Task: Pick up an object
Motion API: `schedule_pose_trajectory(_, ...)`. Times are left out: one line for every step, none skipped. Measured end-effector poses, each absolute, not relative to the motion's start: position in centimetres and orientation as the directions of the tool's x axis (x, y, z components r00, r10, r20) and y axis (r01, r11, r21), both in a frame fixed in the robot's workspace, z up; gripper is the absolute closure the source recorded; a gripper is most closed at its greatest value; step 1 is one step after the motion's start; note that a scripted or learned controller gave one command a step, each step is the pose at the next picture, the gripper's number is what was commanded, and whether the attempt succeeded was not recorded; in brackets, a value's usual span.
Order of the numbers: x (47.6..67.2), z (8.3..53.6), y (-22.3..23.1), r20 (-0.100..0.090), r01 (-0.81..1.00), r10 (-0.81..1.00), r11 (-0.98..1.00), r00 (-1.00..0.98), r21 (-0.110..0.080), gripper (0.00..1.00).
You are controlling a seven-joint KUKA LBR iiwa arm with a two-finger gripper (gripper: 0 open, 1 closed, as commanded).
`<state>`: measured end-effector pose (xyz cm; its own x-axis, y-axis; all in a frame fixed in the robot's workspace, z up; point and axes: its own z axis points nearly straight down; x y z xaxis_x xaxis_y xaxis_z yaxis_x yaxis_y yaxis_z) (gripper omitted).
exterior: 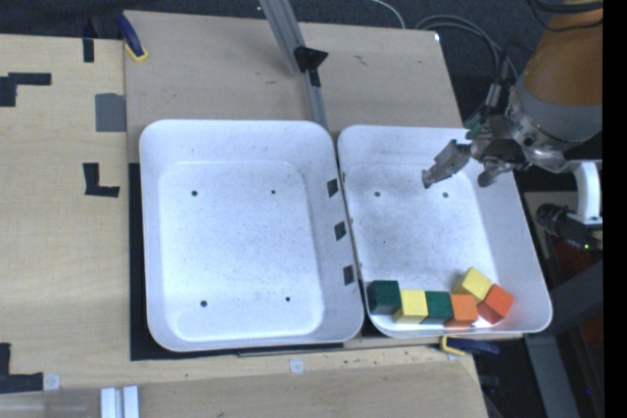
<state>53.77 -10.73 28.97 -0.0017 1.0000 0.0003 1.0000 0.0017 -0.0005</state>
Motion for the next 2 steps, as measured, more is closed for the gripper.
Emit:
schedule_pose_trajectory(57.6, 29.1, -16.3, -0.003, 1.0, 1.0, -0.001, 0.001, 0.001, 0.0)
schedule_pose_trajectory(64.8, 31.1, -18.5, -0.003, 1.0, 1.0, 0.003, -0.003, 0.005, 0.0)
